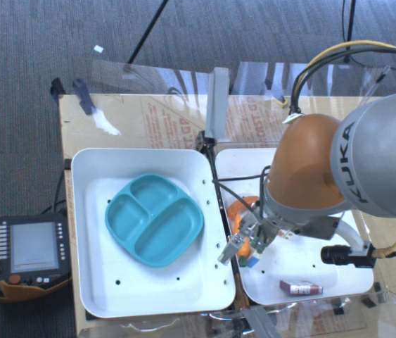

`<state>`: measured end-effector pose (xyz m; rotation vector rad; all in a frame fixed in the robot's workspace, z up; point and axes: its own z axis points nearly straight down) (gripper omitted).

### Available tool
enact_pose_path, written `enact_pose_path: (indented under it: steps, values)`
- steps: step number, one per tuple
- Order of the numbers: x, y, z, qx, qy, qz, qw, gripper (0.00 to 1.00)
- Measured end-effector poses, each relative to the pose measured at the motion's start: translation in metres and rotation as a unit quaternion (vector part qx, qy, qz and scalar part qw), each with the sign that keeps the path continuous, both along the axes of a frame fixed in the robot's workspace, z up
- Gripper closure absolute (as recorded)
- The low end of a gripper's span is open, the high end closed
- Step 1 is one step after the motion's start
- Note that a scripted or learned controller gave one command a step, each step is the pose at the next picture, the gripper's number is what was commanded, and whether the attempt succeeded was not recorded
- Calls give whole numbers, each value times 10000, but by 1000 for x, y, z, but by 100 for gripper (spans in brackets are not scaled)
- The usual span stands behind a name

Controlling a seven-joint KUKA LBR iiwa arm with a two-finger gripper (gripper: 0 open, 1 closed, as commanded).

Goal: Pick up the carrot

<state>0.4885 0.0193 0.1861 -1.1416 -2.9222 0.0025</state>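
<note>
The carrot (243, 208) shows as an orange shape at the left side of the right bin (338, 277), partly hidden under the arm's wrist. My gripper (242, 246) hangs low over that bin's left edge, just in front of the carrot. A small orange patch and a blue bit sit right at the gripper's tip, and I cannot make out what they belong to. The arm's big orange and grey wrist (310, 167) covers most of the right bin.
A blue divided plate (155, 219) lies in the left bin (92, 273). A small pink and white tube (300, 287) rests near the right bin's front. The ridge between the bins (219, 210) runs right beside the gripper. A teach pendant (29, 253) sits off the bench at left.
</note>
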Motion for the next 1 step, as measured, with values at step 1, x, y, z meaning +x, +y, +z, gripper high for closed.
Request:
enact_pose_path:
  steps: [1]
  values:
    - [1, 0, 9, 2, 11, 12, 10000, 100]
